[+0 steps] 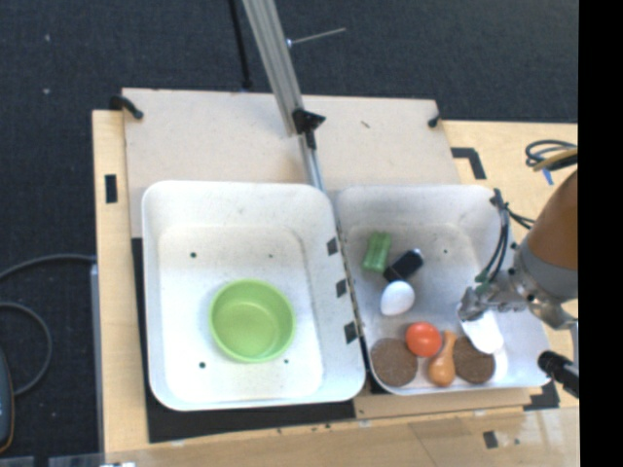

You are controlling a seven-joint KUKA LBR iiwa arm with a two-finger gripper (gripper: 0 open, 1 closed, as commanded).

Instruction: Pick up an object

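Your gripper (484, 311) hangs over a smooth white oval piece (484, 337) just beneath; grip state, can't tell.

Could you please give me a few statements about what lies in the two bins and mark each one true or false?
1. The green bowl sits in the left bin. True.
2. The white egg lies in the left bin. False: it lies in the right bin.
3. The red ball lies between two brown discs. True.
4. The gripper hangs over the green bowl. False: it is over the right bin's right side.
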